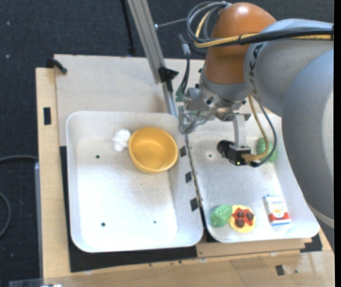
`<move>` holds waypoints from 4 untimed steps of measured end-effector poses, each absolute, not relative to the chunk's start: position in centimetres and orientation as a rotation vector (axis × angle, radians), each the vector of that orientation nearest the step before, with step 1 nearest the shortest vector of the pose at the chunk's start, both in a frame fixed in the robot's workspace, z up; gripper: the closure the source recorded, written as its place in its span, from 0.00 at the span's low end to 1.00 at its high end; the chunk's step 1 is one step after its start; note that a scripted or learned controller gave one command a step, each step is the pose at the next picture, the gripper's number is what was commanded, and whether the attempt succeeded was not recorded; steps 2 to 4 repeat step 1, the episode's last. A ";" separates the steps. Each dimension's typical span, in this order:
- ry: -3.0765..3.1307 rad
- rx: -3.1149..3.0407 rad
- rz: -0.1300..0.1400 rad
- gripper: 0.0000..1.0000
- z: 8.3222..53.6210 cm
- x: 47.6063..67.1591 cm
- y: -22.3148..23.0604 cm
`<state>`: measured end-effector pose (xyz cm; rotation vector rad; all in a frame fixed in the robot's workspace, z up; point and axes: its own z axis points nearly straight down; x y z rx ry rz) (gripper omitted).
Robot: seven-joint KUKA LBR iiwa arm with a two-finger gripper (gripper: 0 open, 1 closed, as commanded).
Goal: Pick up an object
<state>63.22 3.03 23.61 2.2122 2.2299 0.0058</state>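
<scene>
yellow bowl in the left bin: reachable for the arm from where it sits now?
Probably yes. The yellow bowl sits open in the left bin, just across the divider from the tool. Nothing lies over it; only a small white object touches its left side.

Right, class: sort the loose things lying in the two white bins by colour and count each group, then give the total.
Yellow: 1, the bowl
White: 2, the crumpled lump and the small carton
Green: 2, the rounded piece and one partly behind cables
Yellow-and-red: 1, the disc
Total: 6
</scene>
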 end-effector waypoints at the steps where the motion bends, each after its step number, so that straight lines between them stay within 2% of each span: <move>1: 2.225 2.217 0.002 1.00 23.4 63.3 7.4; 4: 2.225 2.217 0.002 1.00 23.4 63.3 7.4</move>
